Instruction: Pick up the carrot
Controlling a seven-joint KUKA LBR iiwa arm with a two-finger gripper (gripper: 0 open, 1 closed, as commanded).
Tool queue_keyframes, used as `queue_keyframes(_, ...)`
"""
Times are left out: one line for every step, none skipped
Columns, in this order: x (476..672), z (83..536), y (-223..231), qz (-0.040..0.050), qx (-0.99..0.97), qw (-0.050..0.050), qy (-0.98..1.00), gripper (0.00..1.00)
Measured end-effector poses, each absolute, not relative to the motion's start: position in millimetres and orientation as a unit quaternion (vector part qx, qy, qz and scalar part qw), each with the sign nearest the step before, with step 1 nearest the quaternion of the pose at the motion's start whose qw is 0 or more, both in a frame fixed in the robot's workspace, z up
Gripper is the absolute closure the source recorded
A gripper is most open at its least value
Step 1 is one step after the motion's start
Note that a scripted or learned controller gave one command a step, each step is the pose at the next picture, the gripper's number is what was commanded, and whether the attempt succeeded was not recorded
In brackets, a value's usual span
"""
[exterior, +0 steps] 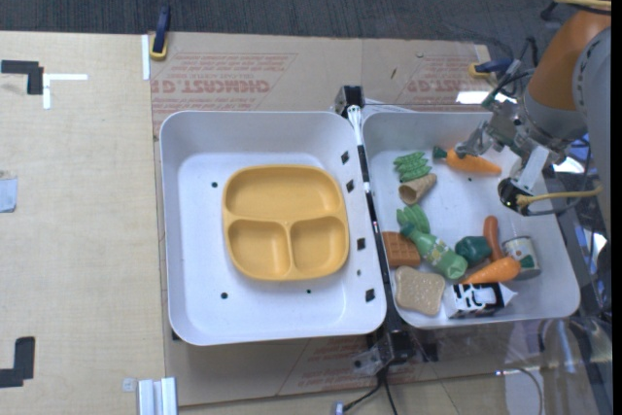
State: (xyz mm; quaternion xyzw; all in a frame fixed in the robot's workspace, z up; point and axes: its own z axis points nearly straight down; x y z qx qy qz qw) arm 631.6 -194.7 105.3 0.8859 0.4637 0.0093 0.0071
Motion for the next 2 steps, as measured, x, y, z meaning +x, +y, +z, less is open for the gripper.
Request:
queue_keyframes(621.9, 104, -192, 0.0093, 0.898, 0.003, 0.439, 0.00)
queue_keyframes(600.8, 91, -194, -0.0018, 0.915, -0.002, 0.403, 0.00)
